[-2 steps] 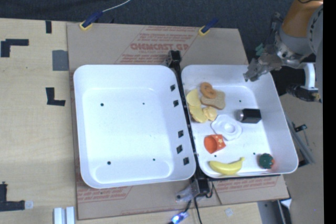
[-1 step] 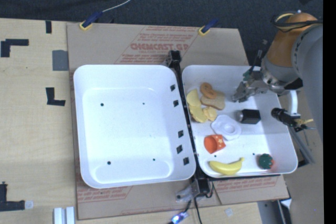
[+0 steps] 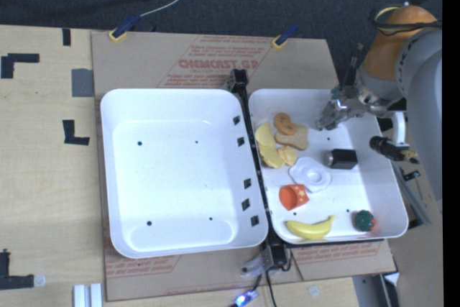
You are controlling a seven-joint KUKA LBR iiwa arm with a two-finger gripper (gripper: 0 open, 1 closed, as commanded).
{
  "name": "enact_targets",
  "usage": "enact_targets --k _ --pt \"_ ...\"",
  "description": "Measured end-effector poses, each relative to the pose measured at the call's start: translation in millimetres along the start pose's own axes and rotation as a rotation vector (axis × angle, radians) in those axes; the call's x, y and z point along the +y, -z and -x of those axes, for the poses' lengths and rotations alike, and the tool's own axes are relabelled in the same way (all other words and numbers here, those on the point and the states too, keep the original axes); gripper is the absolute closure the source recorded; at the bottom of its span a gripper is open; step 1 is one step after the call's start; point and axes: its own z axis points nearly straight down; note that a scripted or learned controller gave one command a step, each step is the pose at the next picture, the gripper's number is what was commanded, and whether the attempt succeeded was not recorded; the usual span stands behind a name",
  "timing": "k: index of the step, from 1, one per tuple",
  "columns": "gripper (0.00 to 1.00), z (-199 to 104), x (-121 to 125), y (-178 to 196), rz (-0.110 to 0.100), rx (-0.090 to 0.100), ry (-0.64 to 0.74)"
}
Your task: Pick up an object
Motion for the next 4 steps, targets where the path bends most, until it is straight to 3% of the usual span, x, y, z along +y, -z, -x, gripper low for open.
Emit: enact_targets --k 1,2,4 --pt "1.0 1.3 -119.2 1.6 0.0 0.0 -0.007" --pt "1.0 0.4 -150.6 2.0 0.007 -0.002 -0.003" --pt "1.0 -57.8 -23.9 0.2 0.003 -0.001 0.003"
